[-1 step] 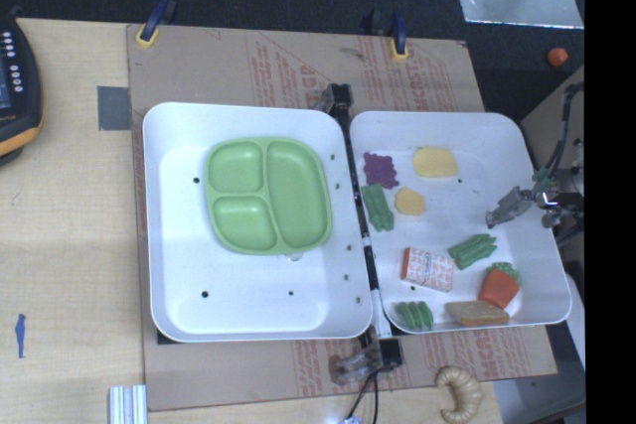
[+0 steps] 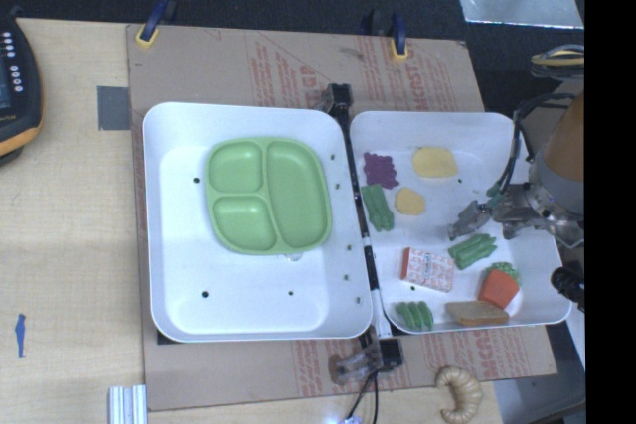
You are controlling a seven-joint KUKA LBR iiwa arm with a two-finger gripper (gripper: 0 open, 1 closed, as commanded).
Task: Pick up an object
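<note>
Your tool (image 2: 475, 219) sits low over the right bin (image 2: 494, 127), coming in from the right edge w/ the arm (image 2: 561, 164) behind it. Fingers look spread apart, nothing between them, so no grip on any obj. The tips hover just above and left of the green bean-like piece (image 2: 471, 250); can't tell if they touch it.

Right bin contents, approx layout:
- purple grape cluster (image 2: 379, 169), upper left
- yellow flat piece (image 2: 434, 162), upper mid
- small yellow round piece (image 2: 409, 202) below that
- green pickle-like piece (image 2: 377, 208) near the bin's left wall
- red-and-white packet (image 2: 428, 269), center-low, just left of the green bean-like piece
- orange carrot-like piece (image 2: 499, 286) w/ green top, lower right
- tan bread-like piece (image 2: 476, 314) at the front wall, just below the carrot
- green pod (image 2: 414, 316), front left corner

Left bin (image 2: 179, 303) holds a light green divided plate (image 2: 268, 195), three compartments, lying flat toward the bin's back half.

Both bins rest on a cardboard sheet (image 2: 248, 65) clamped to the tabletop (image 2: 65, 243). A tan curled obj (image 2: 460, 390) lies outside the bins, on the cardboard's front edge. Pendant (image 2: 15, 94) at the far left edge.
</note>
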